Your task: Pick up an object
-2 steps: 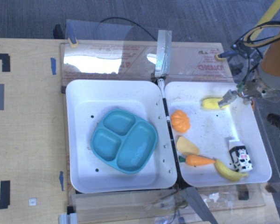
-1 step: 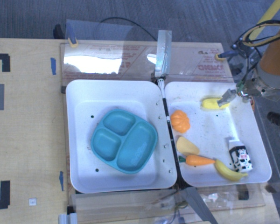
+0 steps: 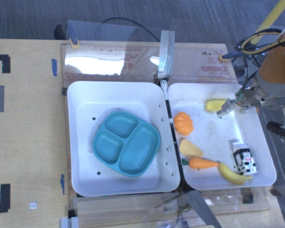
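The right bin holds several toys. A yellow lemon-shaped piece lies near its back, and my gripper hangs just to its right, close to it or touching it. An orange pumpkin sits by the bin's left wall. Below the pumpkin are a pale yellow wedge and a carrot. A banana lies at the front, with a black-and-white cow toy beside it. I see nothing held in the gripper.
The left bin carries a blue divided plate in its middle. A metal divider post stands behind the seam between the bins. Cables hang at the back right by the arm.
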